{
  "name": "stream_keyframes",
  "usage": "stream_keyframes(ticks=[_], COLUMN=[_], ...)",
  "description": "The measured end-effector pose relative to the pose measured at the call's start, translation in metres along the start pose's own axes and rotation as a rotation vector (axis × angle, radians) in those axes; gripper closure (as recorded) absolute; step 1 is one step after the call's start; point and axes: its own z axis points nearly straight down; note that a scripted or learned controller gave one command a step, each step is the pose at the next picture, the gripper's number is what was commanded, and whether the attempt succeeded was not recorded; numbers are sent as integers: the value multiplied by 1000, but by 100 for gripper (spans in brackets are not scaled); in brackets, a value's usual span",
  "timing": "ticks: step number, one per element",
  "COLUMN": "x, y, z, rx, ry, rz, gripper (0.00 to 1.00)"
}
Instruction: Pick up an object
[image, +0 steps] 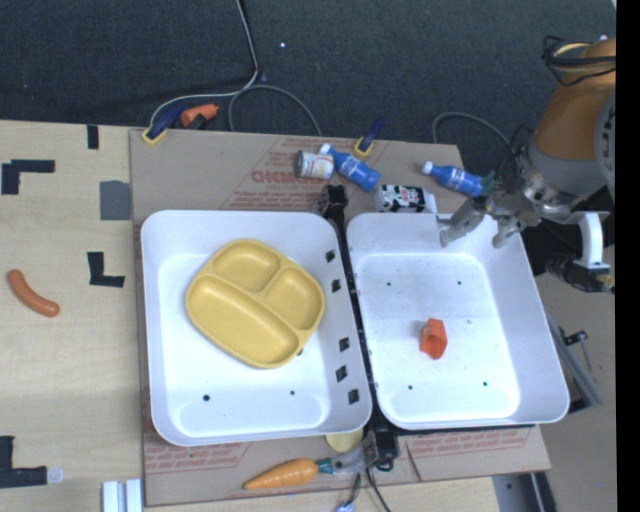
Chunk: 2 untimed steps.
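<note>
While the plastic carrot (283, 473) lies nearest on the cardboard, I see the small orange-red block (432, 339) sitting mid right white bin (520, 400), the yellow divided plate (256, 301) left, and my gripper (482, 222) hovers spread, holding nothing, over the far rim.

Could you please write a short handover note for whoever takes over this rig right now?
Gripper: open, holding nothing, above the far rim of the right bin.
Things: small orange block on the right bin's floor; yellow divided plate in the left bin.
Done: nothing picked up yet.
Left: lower onto an object, probably the block, close the fingers and lift.
</note>
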Motion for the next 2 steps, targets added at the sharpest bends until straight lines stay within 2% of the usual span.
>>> stream_keyframes(ticks=[1, 2], x=[4, 4], y=[-82, -77], z=[129, 112], rx=[15, 1], ry=[5, 2], rz=[4, 0], gripper=[0, 100])
